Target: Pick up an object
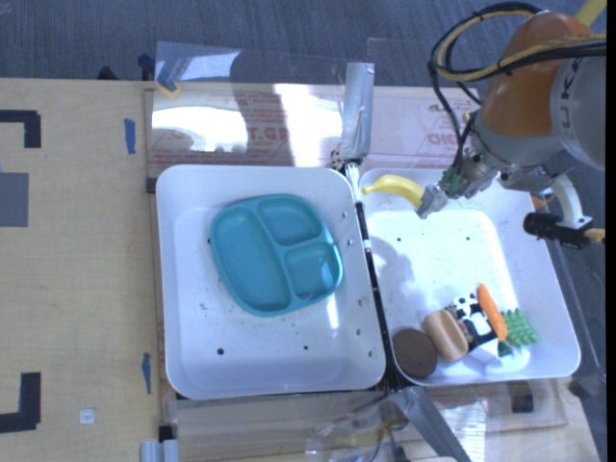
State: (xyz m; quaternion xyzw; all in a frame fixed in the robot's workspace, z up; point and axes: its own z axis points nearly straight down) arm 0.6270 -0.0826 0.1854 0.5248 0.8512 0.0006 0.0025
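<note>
A yellow banana [395,189] lies at the far left corner of the right bin [539,258]. My gripper [428,201] reaches down from the right, and its tip is at the banana's right end, touching it or just above it. Along the near side of the same bin lies a cluster of toys: a brown disc [416,352], a tan roll [446,332], a black-and-white piece [472,318], an orange carrot [492,313] and a green leafy piece [519,328]. The gripper is well away from that cluster.
The left bin [183,287] holds a blue divided plate [276,253]. A grey taped post [357,114] rises behind the divider between the bins. Black cables [452,56] loop above the arm's orange band [525,85].
</note>
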